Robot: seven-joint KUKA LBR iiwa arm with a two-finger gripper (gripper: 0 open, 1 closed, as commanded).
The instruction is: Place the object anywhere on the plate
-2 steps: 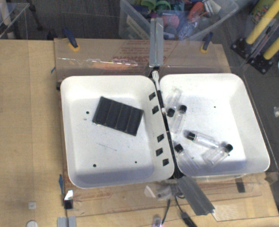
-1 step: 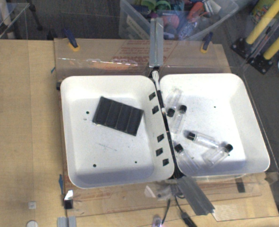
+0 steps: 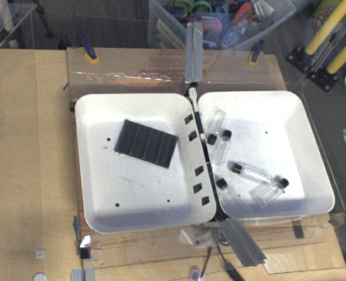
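- A pale wooden bench (image 3: 26, 157) carries two shallow white bins pressed side by side, the left bin (image 3: 82, 157) and the right bin (image 3: 316, 157), both resting on a brown board (image 3: 132, 66) covered with clear film.
- Two blue clamps, one (image 3: 89, 54) at the board's far left corner and another (image 3: 255, 52) at its far right, sit along the back edge.
- A grey metal bar (image 3: 194, 48) runs from the back of the bench down to the seam between the bins, and a row of small black tabs (image 3: 196, 154) lines that seam.
- Behind the bench stands a clear plastic tote (image 3: 161, 7) heaped with brightly coloured toys. Yellow tubes (image 3: 335, 16) lean in the far right corner.
- A dark, ribbed rectangular plate (image 3: 146, 143) lies flat and slightly askew in the middle of the left bin, with bare white floor on every side of it.
- The task's objects, a loose scatter of clear vials with black caps, lie in the right bin, crowded toward the seam: a long vial (image 3: 256, 174) lies on its side near the front, a shorter vial (image 3: 222, 145) lies close to the divider, and another clear vial (image 3: 217, 120) rests just behind it.
- The raised rims where the two bins meet stand between the vials and the plate.
- A grey bracket (image 3: 243, 246) juts out at the bins' front edge.
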